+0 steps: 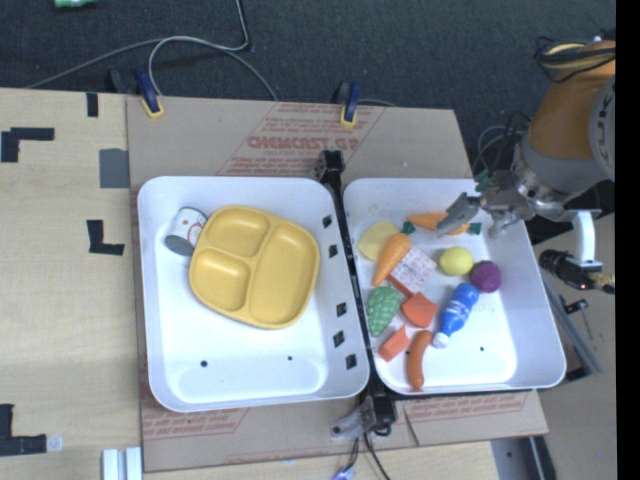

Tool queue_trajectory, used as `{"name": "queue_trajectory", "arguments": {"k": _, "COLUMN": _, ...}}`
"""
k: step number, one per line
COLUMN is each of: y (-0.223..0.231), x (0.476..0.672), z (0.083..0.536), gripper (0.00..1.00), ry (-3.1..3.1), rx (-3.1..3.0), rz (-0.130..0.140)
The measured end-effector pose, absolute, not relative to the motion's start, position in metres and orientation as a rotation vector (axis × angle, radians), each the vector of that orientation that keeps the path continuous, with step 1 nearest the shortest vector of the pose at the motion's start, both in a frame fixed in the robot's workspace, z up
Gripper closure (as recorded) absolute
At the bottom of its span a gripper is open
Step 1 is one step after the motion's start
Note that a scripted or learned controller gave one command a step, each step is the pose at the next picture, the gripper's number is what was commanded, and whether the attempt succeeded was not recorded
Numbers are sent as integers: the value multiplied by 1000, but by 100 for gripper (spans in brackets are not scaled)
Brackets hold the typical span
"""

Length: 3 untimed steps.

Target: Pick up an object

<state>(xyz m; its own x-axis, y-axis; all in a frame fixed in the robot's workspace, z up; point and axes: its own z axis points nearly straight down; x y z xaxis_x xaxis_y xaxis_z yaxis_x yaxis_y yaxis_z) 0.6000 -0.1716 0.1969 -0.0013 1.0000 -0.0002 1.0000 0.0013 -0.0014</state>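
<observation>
Camera view, end effector (470,214) over orange carrot piece (428,221), touching maybe, finger state unclear

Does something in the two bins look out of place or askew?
Yes, slightly. In the left bin, the yellow plate lies turned at an angle to the bin's walls, and its edge covers part of a small white item. In the right bin, the toys are one loose pile, some overlapping. I see nothing spilled or broken.
</observation>
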Motion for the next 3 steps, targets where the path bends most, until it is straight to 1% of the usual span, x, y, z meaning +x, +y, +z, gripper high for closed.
{"name": "queue_trajectory", "arguments": {"k": 1, "y": -179, "x": 565, "z": 97, "gripper": 0, "ry": -2225, "rx": -2221, "rz": -8}}
{"name": "queue_trajectory", "arguments": {"k": 2, "y": -213, "x": 654, "z": 100, "gripper": 0, "ry": -2221, "rx": -2218, "rz": -2}}
{"name": "queue_trajectory", "arguments": {"k": 3, "y": -169, "x": 646, "z": 92, "gripper": 0, "ry": -2233, "rx": -2232, "rz": -10}}
